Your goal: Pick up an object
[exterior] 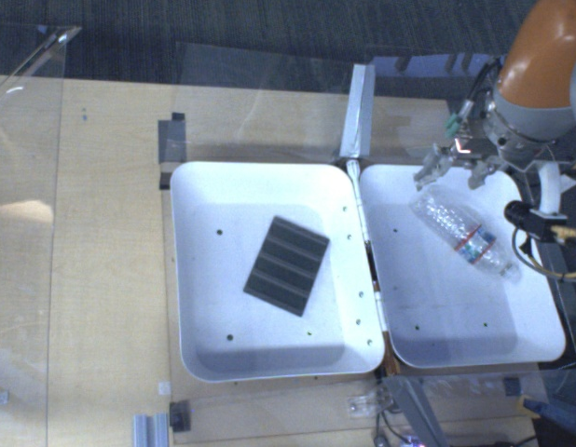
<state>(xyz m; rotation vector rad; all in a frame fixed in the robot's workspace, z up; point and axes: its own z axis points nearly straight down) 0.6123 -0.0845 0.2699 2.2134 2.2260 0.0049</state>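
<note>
A clear plastic bottle [460, 231] with a red and blue label lies on its side in the right bin [437, 329], slanting from upper left to lower right. My gripper [456, 173] hangs over the bin's far edge, just above the bottle's upper end. It is open, its two fingers spread apart, and nothing sits between them. A dark ribbed rectangular block [286, 265] lies flat and tilted in the middle of the left bin [213, 343].
A metal post [356, 119] stands at the back, between the two bins. The arm's orange band [544, 49] and grey wrist fill the upper right corner. Cables [540, 240] run along the right bin's right side.
</note>
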